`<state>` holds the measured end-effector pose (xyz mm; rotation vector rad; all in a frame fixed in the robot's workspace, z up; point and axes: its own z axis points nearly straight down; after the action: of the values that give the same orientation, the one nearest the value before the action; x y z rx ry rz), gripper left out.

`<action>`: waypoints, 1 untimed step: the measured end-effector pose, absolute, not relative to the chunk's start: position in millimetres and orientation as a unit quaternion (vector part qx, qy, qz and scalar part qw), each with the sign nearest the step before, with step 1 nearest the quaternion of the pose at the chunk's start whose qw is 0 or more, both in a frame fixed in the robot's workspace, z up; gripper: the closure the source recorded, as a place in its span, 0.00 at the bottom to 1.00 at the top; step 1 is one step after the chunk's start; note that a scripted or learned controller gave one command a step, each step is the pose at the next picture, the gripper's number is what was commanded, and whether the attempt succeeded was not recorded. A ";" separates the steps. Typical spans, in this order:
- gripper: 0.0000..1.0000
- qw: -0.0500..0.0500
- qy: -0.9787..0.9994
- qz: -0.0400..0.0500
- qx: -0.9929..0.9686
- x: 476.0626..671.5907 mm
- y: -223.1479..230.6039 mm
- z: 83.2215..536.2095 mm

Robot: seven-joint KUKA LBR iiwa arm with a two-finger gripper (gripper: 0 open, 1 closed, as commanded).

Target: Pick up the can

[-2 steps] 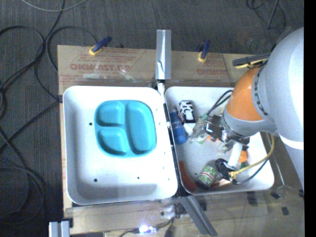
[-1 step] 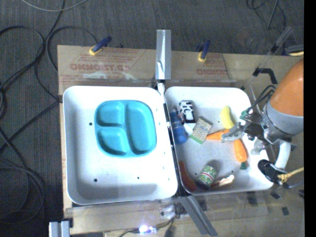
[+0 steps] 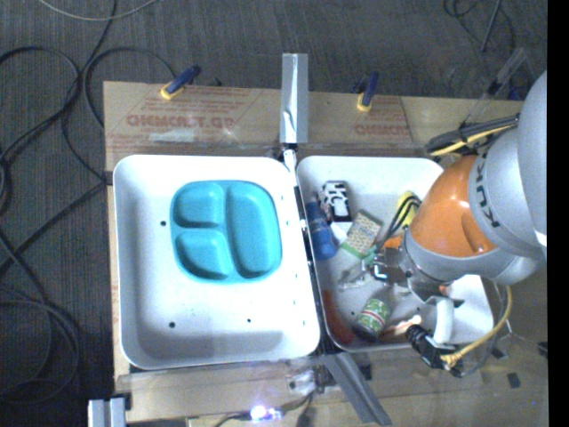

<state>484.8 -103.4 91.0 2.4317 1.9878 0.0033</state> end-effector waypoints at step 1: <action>1.00 -0.001 0.633 0.001 0.775 484.9 -103.0 99.9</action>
<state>484.9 -103.0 99.9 2.4347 1.9882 0.0034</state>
